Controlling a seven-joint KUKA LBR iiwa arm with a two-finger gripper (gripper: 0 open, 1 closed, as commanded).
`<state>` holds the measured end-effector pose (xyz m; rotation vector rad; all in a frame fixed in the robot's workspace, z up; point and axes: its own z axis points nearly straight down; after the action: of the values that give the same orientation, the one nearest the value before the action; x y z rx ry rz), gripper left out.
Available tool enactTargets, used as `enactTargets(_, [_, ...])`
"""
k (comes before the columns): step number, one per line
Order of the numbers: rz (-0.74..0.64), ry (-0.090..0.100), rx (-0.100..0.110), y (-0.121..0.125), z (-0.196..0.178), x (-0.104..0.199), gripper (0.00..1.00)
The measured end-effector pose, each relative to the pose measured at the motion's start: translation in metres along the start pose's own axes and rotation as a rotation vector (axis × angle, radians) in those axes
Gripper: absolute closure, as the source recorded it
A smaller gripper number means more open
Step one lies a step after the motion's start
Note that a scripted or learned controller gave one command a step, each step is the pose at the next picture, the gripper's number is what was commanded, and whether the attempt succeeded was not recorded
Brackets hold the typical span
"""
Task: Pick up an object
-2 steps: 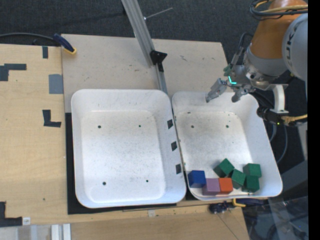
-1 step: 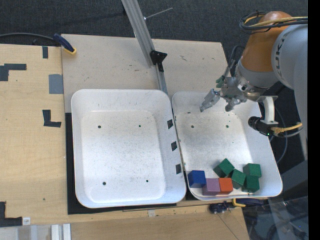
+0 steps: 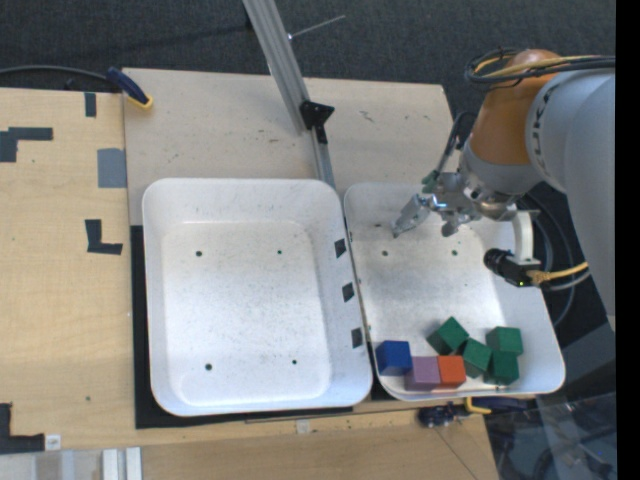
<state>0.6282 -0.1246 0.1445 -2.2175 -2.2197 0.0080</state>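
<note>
Blocks are all bunched at the near end of the right bin (image 3: 400, 268): a blue block (image 3: 394, 356) against the near-left wall, a purple block (image 3: 425, 371) and an orange block (image 3: 451, 369) touching each other beside it, then three green blocks (image 3: 478, 349) packed together toward the near-right corner. The gripper (image 3: 428, 216) hangs over the far end of that bin, well apart from the pile, with its jaws spread and nothing between them. The left bin (image 3: 160, 208) looks bare. Biggest risk, I'd say, is the crowding: with everything touching, a finger could land on top of a neighbour instead of slipping beside the target, or just shove the whole cluster into the wall. The blue one sits so tight to the rim that a finger may not fit on that side. The greens look tilted too, so a pinch there might squirt a block out sideways. Coming down where it is now would close on bare bin floor. The orange or purple one from the open side seems the safest bet, though that's a guess.
</note>
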Motion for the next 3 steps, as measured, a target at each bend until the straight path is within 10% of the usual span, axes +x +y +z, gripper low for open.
enactTargets(1, [0.000,0.001,0.001,-0.002,0.055,0.001,0.00])
enactTargets(2, [-0.002,0.001,-0.004,0.000,0.041,0.002,1.00])
enactTargets(3, [-0.001,0.001,-0.009,0.008,-0.004,0.004,1.00])
